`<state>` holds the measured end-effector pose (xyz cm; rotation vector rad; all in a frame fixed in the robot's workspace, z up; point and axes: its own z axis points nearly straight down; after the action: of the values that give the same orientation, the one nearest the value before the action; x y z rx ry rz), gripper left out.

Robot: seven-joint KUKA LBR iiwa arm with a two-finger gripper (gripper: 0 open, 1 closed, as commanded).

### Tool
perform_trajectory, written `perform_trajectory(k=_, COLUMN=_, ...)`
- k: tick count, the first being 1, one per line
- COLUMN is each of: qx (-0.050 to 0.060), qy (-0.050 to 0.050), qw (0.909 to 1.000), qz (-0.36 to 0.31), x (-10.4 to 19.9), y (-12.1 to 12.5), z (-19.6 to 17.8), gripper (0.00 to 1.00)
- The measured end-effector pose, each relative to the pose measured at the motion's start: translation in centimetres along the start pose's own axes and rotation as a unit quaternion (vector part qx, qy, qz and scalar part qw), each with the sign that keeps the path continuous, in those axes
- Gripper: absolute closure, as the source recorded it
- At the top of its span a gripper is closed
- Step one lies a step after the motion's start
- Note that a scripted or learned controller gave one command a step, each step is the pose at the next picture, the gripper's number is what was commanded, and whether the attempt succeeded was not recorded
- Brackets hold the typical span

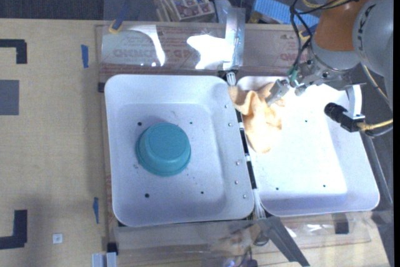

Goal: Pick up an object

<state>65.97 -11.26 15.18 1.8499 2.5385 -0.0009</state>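
Operator: Nearest the camera, what lies on the desk point(44, 153)?

Technician: Two shallow white bins side by side. Left bin point(125, 103) contains one teal bowl point(164, 148), upside down, near the bin centre. Right bin point(325, 197) contains a yellow cloth point(259, 119), crumpled against the far-left corner, touching the wall shared with the left bin.

Operator: Arm position?

Technician: The arm point(350, 15) reaches in from the right. The jaws point(278, 92) are low over the far edge of the right bin, at the upper right fringe of the cloth. State of the jaws: cannot tell; the tip is too small and too blurred against the bright bin floor. No object is seen between them.

Operator: Step in hand?

Technician: Judged as approach to grasp, with the cloth as the likely target. Nothing is lifted yet.

Operator: Requirement for the next move?

Technician: Descend onto a raised fold, close fully, then lift straight up. Risk: thin fabric at the fringe may slip free; a grip nearer the bulk of the cloth is preferable.
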Motion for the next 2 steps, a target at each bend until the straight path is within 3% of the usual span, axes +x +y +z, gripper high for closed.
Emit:
perform_trajectory(k=1, qx=0.003, qy=0.001, qw=0.9979, qz=-0.065, x=0.7, y=1.0, z=6.3, gripper=0.00)
perform_trajectory(k=2, qx=0.005, qy=0.006, qw=0.9869, qz=-0.161, x=-0.8, y=0.3, z=6.3, gripper=0.00)
